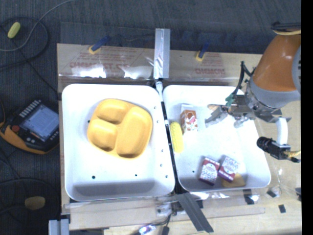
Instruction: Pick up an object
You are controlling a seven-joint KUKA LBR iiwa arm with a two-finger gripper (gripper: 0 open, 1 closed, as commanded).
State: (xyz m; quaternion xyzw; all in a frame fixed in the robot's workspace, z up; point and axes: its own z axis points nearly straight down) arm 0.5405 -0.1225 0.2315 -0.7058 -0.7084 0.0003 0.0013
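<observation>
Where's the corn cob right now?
The corn cob lies in the right bin, against its left wall by the divider, just left of and below the small carton.

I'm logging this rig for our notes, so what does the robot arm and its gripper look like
The arm is bulky and rounded, with a broad orange band above a grey wrist. Dark cables run beside it. The gripper is small, grey metal, with two thin pointed fingers and a green spot on its body.

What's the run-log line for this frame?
gripper: open, holds nothing, over right bin | nearest: small carton | left bin: yellow tray
</observation>
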